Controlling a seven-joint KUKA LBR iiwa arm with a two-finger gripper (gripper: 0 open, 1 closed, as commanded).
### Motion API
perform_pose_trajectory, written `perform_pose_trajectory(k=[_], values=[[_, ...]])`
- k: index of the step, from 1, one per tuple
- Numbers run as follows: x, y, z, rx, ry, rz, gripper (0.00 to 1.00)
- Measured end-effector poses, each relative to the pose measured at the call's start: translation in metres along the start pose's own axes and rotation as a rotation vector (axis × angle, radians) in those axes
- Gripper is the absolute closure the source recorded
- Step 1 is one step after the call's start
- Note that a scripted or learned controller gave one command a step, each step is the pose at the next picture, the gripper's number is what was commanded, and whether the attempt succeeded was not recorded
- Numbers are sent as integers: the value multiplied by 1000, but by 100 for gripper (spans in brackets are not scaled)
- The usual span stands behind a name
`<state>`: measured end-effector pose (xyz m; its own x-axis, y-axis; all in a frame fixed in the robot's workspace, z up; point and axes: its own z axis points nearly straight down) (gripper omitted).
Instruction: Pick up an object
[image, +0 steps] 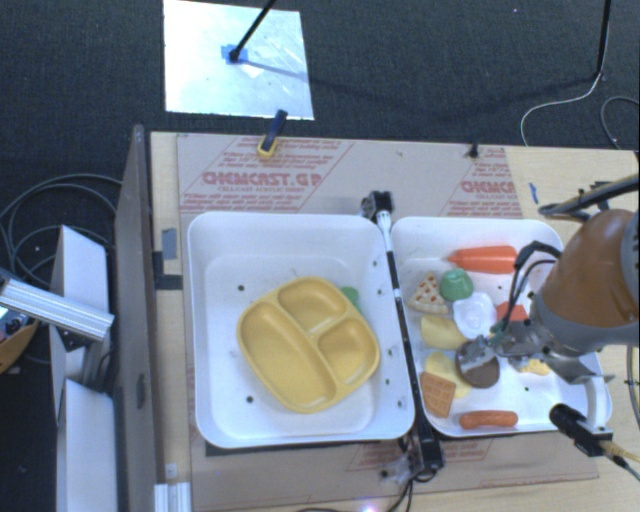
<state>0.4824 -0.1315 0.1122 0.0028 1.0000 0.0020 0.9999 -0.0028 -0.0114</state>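
"CHEMCAST GP" is printed in red, repeated, on the board (262, 180) under the bins, up-left of the gripper (478, 354).

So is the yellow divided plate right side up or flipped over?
Right side up: the yellow divided plate shows its three hollow compartments facing the camera, lying in the left bin.

Two white bins were set side by side on a brown board (300, 175) printed with red lettering. The left bin (215, 300) held a yellow compartment tray (305, 345); a green item (349, 296) was partly hidden behind its far edge. A yellow-and-blue clamp (270, 138) was seen at the board's far edge. A reflective sheet (238, 60) was laid on the dark carpet beyond. Black cables (30, 225) were coiled left.
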Motion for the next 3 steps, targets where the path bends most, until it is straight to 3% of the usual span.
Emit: perform_pose_trajectory(k=[1,2,3], values=[[17,87,25,-22,-6,-9,0],[-10,130,25,-18,-4,-7,0],[-13,176,31,56,13,-14,0]])
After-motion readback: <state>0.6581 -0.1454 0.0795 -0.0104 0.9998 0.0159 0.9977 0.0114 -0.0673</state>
